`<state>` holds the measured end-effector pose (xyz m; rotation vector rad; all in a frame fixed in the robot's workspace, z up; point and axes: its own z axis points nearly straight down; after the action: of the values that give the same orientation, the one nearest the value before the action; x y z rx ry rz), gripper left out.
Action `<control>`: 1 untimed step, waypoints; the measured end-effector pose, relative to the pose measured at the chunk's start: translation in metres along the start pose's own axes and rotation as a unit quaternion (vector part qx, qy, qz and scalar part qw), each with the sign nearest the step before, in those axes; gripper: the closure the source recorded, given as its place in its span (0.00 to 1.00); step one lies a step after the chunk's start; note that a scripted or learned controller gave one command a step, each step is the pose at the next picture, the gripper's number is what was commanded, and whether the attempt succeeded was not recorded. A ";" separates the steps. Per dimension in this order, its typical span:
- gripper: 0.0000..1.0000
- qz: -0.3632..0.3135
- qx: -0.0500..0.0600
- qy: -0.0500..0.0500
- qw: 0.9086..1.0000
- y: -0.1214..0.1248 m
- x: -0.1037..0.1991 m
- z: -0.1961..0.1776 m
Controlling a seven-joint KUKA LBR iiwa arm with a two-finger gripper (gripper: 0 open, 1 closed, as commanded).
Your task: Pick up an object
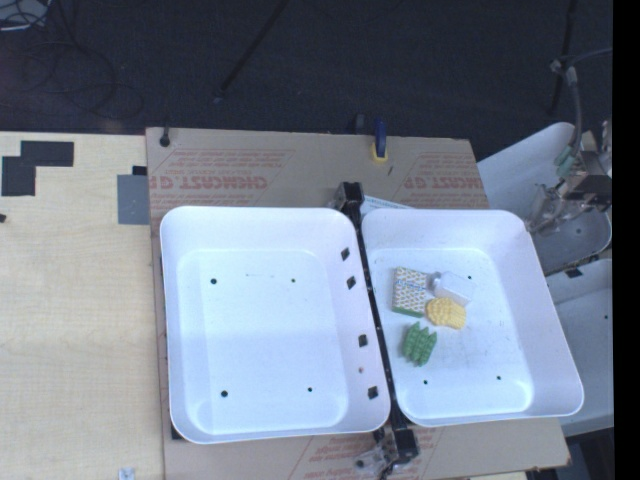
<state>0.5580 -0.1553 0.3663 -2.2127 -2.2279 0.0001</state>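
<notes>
Camera view shows yellow piece (446, 314), green piece (418, 343) and patterned block (409, 290) unpicked in the right bin (540, 388); hand state untellable.

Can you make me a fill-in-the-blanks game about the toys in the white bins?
1. The toys all lie in the ____ bin.
2. The toy nearest the bottom of the view is coloured ____.
3. The yellow toy lies to the ____ of the patterned block.

Missing words: right; green; right
</notes>
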 end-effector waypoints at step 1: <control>1.00 0.005 -0.001 -0.001 1.000 -0.058 -0.034 -0.036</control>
<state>0.5003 -0.1901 0.4019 -2.2266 -2.2179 0.0013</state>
